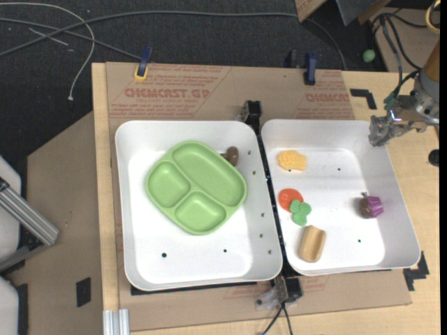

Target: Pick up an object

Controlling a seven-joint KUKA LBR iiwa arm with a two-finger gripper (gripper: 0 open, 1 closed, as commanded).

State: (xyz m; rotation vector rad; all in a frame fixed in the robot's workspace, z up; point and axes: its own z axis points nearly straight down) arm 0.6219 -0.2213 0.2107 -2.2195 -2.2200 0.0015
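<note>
The right bin (391, 187) holds the things on offer for a pick: a yellow corn-like piece (292, 160) near its upper left, a red tomato-like toy with a green leafy piece (293, 204) touching it just below, a tan cylinder like a bread roll (312, 243) lying toward the near wall, and a small purple toy (371, 205) on its own toward the right side, well apart from the others. None of these is lifted; all rest on the bin floor, so the task looks barely begun, with choosing, descending, closing and lifting all left to do. The gripper (383, 129) hangs at the bin's upper right corner, over or just outside the rim, with nothing between its fingers; they seem slightly parted, though at this size and slant that is hard to be sure of. The purple toy is the nearest candidate and has free space around it, while the tomato and leaf touch each other and could be harder to grasp singly. In the left bin (133, 208) lies a green divided plate (196, 186), tilted, with a small brown object (231, 155) at its upper right edge. Both bins sit on a cardboard sheet (174, 89) held by a blue clamp (144, 62), and the dividing walls between the bins would hamper any reach across.
</note>
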